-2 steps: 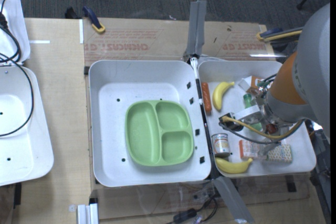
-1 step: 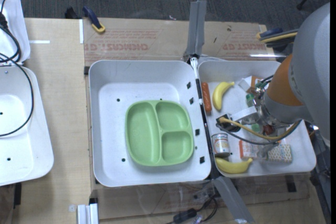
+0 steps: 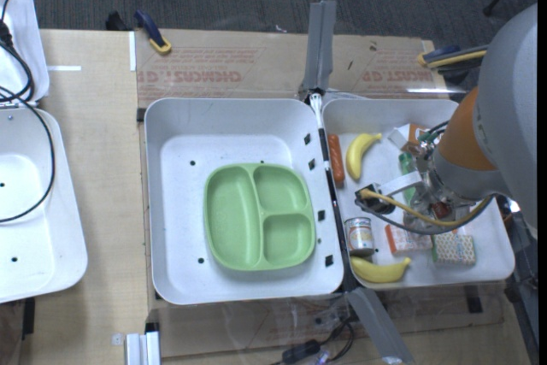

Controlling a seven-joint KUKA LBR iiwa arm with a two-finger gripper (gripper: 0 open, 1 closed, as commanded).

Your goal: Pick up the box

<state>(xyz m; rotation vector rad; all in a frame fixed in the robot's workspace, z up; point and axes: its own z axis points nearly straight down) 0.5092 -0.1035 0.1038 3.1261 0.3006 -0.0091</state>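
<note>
In the right bin, a small box with a pale green and pink pattern lies near the front right corner. A flat red and white packet lies just left of it. My gripper hangs low over the middle of this bin, just behind both of them, with yellow and black cables looped around it. The grey arm with its orange band comes in from the right and hides the bin's back right part.
The right bin also holds a banana at the back, a second banana at the front, an orange stick, a small can and wrappers. A green divided plate lies in the left bin.
</note>
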